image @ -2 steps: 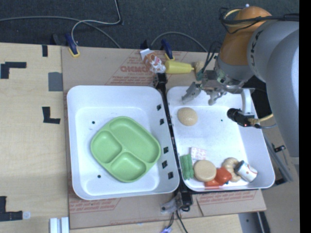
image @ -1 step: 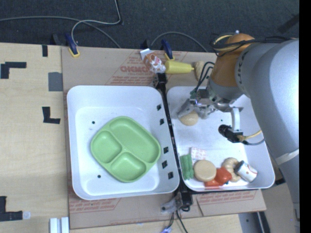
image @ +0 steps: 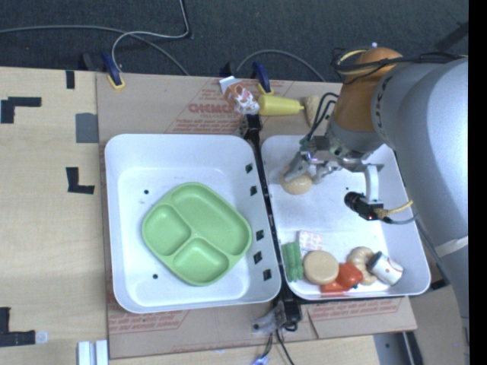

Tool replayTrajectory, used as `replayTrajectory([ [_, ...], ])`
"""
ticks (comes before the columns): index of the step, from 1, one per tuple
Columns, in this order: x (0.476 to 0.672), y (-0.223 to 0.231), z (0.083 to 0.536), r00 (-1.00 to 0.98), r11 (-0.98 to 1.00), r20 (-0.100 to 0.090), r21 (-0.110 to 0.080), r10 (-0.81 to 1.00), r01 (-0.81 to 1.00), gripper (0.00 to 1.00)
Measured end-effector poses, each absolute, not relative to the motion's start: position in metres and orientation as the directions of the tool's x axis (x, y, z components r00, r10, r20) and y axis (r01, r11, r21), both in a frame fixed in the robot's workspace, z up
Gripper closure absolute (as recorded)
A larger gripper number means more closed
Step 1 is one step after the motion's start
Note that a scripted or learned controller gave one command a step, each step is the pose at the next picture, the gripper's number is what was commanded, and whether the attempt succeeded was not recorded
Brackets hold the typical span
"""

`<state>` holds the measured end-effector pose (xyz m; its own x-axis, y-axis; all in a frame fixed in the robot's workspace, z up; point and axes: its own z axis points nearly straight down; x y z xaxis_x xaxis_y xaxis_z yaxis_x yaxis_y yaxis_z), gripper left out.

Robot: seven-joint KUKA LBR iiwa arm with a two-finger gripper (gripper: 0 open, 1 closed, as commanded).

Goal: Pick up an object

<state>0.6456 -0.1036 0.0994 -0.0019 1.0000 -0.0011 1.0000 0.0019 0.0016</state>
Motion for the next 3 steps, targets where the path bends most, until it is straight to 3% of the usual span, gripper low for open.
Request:
replayTrajectory([
  [1, 0.603, -0.042, 0.185, -0.003, 0.003, 0.001, 0.0, 1.0, 1.0, 1.0],
  [2, 0.603, -0.043, 0.184, -0.002, 0.002, 0.001, -0.002, 1.0, 1.0, 0.0],
  [3, 0.587, -0.089, 0.281, 0.0, 0.0, -0.002, 0.002, 1.0, 1.0, 0.0],
])
